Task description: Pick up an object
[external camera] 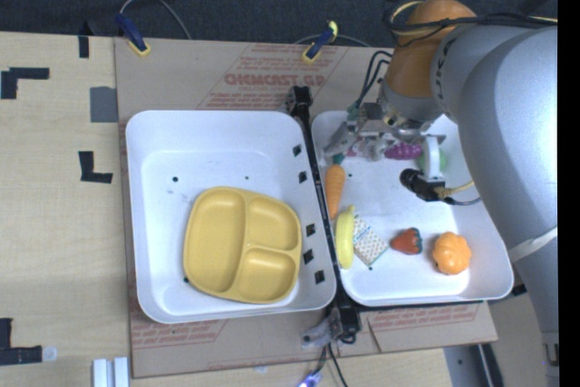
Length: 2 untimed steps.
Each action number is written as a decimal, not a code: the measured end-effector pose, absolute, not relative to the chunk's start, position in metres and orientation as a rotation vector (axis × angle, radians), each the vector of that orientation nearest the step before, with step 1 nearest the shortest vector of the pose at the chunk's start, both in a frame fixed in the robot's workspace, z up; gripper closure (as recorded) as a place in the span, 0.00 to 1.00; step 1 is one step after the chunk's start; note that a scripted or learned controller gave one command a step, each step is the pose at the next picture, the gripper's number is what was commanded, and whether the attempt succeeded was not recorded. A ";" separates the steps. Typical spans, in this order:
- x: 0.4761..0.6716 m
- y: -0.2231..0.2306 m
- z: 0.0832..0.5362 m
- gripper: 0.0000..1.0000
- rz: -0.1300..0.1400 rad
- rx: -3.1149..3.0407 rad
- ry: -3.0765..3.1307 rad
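My gripper [364, 139] hangs low over the far end of the right bin [424, 293], just above the top of an orange carrot [334, 188]. A purple object [404, 150] and a green object [434, 157] lie right beside the gripper, partly hidden by it. Nearer the front of the same bin lie a yellow banana [345, 237], a small checkered packet [368, 243], a red pepper [407, 241] and an orange pumpkin-like fruit [451, 252]. Nothing can be seen held.
The left bin [145, 133] holds a yellow divided plate [243, 244]. A black divider with clips runs between the bins. The grey arm covers the right side of the view. Cables and clamps lie beyond the bins on the cardboard.
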State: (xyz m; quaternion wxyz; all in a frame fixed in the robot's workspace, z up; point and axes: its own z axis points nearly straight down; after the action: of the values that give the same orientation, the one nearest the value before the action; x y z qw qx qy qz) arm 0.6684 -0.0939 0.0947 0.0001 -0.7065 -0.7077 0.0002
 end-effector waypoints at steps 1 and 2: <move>0.668 -0.094 0.085 0.00 0.002 -2.220 -2.223; 0.668 -0.094 0.085 0.00 0.002 -2.221 -2.223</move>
State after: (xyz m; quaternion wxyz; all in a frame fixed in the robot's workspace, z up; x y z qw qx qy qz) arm 0.6683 -0.0942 0.0851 -0.0002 -0.7068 -0.7074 0.0006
